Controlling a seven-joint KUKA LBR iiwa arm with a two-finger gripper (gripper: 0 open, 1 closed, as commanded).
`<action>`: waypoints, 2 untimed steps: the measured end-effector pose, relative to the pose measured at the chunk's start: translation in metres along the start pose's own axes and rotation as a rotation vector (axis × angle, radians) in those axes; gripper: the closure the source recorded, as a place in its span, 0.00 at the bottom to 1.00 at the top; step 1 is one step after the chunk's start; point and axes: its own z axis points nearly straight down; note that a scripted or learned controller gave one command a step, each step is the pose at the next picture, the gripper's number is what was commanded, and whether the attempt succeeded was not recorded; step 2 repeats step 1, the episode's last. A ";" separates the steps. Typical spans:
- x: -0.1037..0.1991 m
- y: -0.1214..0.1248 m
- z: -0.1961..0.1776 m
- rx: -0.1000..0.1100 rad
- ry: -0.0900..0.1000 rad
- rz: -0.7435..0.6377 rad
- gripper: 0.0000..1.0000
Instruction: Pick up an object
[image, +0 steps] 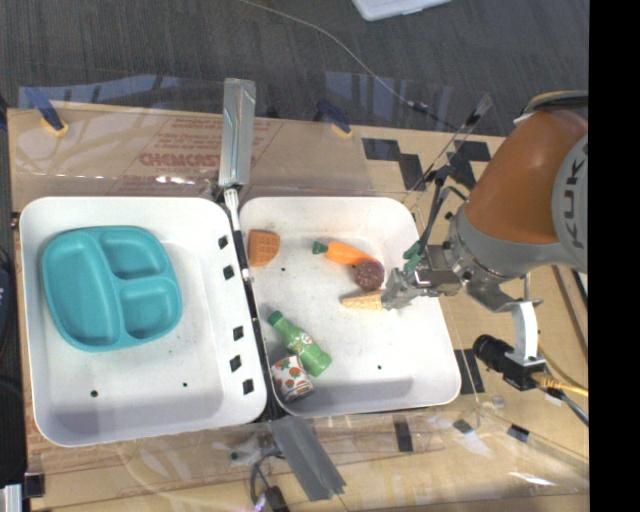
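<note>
A teal divided tray (110, 286) with three compartments lies flat in the left bin (60, 420), toward its far left side. Behind the bins, a clear plastic sheet (150, 150) over the bench carries red lettering, too faint and skewed to read with confidence. In the right bin (420, 385), a tan wedge that looks like toy bread (263, 247) sits against the left wall near the back. A green toy bottle (300, 344) lies on its side toward the front left, its neck pointing back and left, and a small can (289, 378) with a red and white printed label rests just beside it in the front left corner; the label's print cannot be made out. Farther right, an orange toy carrot (346, 252) with a green stem end lies near the back, touching a dark red round piece (368, 274). Just in front of that, a pale ice cream cone (362, 299) lies on its side, its tip pointing left. The gripper (400, 290) hangs low at the cone's wide right end, close to the bin's right wall; whether its fingers are open or closed on anything cannot be told. The arm (520, 190), its orange band prominent, leans in from the right, with bold dark letters partly seen on its grey casing.
</note>
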 end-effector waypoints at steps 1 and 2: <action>-0.060 -0.013 -0.081 -0.013 -0.006 0.008 1.00; -0.060 -0.013 -0.081 -0.013 -0.006 0.008 1.00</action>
